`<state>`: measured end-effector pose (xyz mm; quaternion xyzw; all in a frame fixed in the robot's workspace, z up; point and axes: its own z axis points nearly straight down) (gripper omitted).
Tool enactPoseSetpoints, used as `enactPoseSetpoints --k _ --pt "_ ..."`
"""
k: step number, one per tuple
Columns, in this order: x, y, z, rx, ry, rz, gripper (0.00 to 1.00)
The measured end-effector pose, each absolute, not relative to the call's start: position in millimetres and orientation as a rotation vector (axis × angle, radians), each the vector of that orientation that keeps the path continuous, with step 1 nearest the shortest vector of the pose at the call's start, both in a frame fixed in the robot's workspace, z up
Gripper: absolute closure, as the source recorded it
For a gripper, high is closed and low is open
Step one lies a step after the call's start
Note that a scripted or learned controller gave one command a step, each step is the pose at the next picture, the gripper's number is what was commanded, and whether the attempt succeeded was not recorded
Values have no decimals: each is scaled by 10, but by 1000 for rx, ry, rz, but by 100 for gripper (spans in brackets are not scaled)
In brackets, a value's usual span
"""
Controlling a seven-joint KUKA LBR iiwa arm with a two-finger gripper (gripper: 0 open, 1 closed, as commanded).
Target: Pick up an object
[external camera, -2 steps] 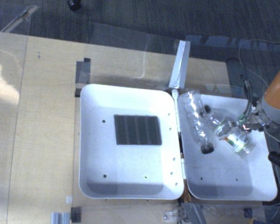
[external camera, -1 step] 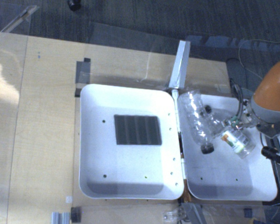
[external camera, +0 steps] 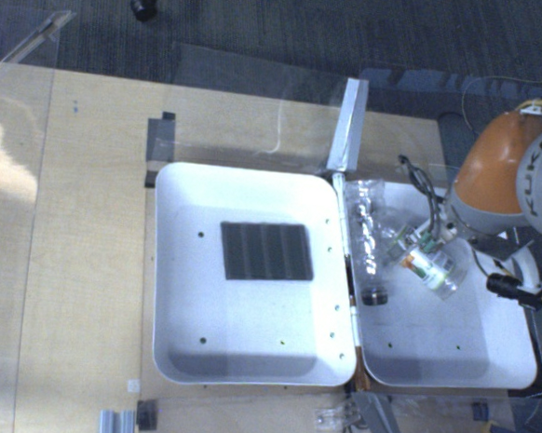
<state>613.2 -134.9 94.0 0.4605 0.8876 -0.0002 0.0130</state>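
Observation:
A dark grey ribbed rectangular pad [external camera: 266,251] lies flat near the middle of the left bin [external camera: 178,325]. In the right bin [external camera: 484,358], a crumpled clear plastic item [external camera: 361,229] lies along the left wall, with a small dark round piece [external camera: 374,295] at its near end. My gripper [external camera: 419,255] hangs low over the right bin, just right of the clear plastic and close to it. Cables and the wrist blur its tip, so I cannot tell whether it touches the plastic.
The arm's orange band [external camera: 497,163] and grey wrist cover the right bin's far right corner. A metal divider post [external camera: 347,133] stands behind the seam between the bins. A clear panel edges the bench at the left.

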Motion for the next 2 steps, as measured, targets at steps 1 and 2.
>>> enactPoseSetpoints --k 1,2 --pt "6136 -1338 1051 1435 2766 2 100" --pt "6384 -681 1869 1347 2831 0 100"
